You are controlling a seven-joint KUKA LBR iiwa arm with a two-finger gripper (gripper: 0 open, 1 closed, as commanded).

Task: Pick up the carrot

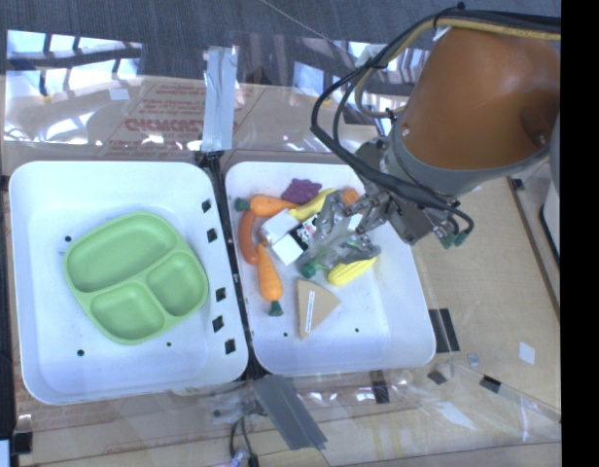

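Reaching in from the right of the frame, the gripper (334,236) sits low among the toy food crowded in the right bin (402,324), amid a corn cob (348,270) and a white block (282,238). How its jaws stand I cannot tell. One carrot (269,274) lies lower left of it, apart from it; a divided green plate (134,275) occupies the left bin (37,358).

The carrot (268,275), orange with a small dark green tip at its lower end, lies flat just below the frame's centre, slanting slightly, left of the pile of toy food.
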